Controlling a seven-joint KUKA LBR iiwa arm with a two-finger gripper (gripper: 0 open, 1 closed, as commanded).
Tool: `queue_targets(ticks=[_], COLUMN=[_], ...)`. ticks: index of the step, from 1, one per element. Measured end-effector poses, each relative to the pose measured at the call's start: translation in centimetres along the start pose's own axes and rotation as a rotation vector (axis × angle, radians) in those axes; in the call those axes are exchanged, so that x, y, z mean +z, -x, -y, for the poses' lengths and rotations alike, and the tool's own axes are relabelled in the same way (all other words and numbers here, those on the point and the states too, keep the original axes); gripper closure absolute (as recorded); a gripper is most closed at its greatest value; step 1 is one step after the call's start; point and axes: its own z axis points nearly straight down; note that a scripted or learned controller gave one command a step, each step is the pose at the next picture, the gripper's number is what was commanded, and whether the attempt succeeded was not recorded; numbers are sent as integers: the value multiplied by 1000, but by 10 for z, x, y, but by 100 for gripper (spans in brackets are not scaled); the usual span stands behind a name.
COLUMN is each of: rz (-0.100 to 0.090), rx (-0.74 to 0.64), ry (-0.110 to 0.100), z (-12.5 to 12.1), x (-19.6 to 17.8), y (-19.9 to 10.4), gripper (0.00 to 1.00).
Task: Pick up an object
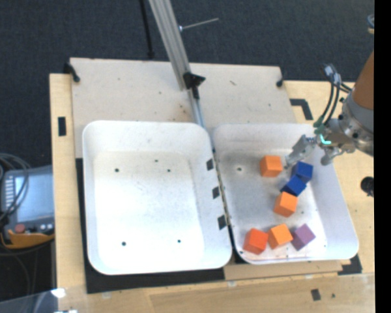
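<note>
Two blue cubes (pixel 298 178) just below tool (pixel 311 150), orange cube (pixel 271 165) beside

No readable text, labels, brands or numbers anywhere. The small grey screen unit (pixel 26 197) at the left edge showed a display too blurred to read. The black marks on the pale wooden bench (pixel 182 87) were plain shapes, not characters.

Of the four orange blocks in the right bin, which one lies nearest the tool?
The orange block at the top of the group, just left of the tool and beside the blue blocks. The other three orange ones lie lower, toward the bin's near edge.
</note>
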Motion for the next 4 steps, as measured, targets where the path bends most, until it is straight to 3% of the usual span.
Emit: queue_targets(ticks=[1, 3, 4], rz=[1, 1, 13], rx=[1, 4, 6], ry=[4, -2, 19], z=[-1, 2, 7], x=[-2, 104, 152], y=[0, 2, 6], gripper=[0, 0, 0])
